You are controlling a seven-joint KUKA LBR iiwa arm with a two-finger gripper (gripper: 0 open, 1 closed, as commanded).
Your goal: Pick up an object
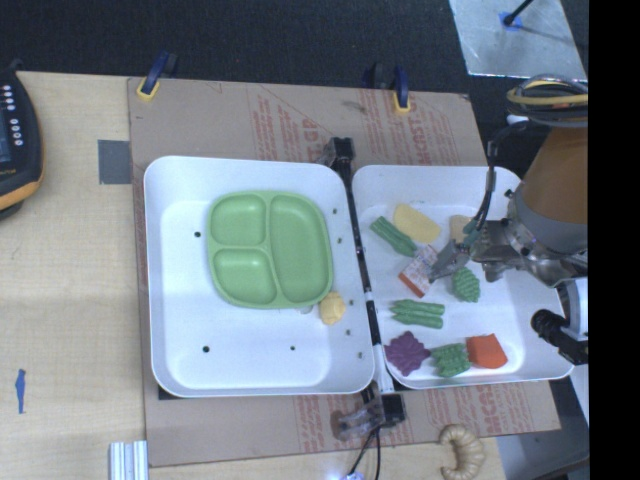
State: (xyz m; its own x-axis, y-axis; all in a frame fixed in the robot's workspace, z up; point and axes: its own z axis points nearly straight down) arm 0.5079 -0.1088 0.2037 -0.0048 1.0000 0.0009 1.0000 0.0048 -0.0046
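- Worktop (70, 298), tan, carrying two white bins side by side.
- Left bin (190, 358): green divided plate (270, 249) in the middle, small yellow piece (332, 309) touching plate's lower right edge.
- Right bin (530, 373): scattered toy foods — yellow wedge (416, 222), green pods (393, 235) (418, 313), purple grapes (406, 351), green bumpy piece (451, 359), orange block (486, 350).
- Arm (555, 183) over right bin's right side.
- Gripper (447, 261) low at bin centre beside red-and-white packet (418, 273); cannot tell fingers' state.
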